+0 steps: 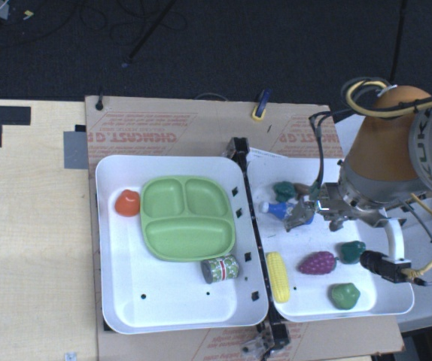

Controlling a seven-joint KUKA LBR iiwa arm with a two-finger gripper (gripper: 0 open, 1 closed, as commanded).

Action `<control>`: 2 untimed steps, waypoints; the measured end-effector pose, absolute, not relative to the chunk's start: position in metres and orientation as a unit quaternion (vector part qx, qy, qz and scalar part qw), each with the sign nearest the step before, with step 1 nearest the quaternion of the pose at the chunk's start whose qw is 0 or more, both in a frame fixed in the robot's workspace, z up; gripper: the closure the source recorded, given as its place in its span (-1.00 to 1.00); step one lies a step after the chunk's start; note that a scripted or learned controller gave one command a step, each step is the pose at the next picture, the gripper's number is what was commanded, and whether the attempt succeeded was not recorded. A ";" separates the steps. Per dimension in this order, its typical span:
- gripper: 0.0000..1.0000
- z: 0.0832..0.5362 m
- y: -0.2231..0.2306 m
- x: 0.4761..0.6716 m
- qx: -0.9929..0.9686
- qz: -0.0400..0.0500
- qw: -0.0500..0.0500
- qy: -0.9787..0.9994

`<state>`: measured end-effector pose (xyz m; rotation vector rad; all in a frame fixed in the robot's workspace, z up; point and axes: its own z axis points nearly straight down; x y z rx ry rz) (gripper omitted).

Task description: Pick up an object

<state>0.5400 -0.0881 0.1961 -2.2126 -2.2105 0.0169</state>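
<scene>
My gripper (301, 215) hangs low over the upper middle of the right bin (397, 301), reaching in from the right. Its tip is right beside a small blue and white object (277, 210), touching or nearly touching it. A teal toy (284, 190) lies just above that. Further down the right bin lie a yellow corn cob (278, 275), a purple bunch of grapes (317, 262), a dark green piece (351, 250) and a lighter green piece (344, 295).
The left bin (118, 292) holds a green divided plate (187, 218), an orange cup (128, 202) at its left and a small can (220, 268) lying below it. A black part (382, 266) on a cable hangs over the right bin's right side.
</scene>
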 end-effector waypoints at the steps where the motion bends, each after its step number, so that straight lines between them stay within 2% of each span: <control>1: -1.00 0.203 -0.088 0.543 -0.707 0.001 0.002 -0.707; 2: -1.00 0.143 -0.095 0.540 -0.707 0.003 0.004 -0.707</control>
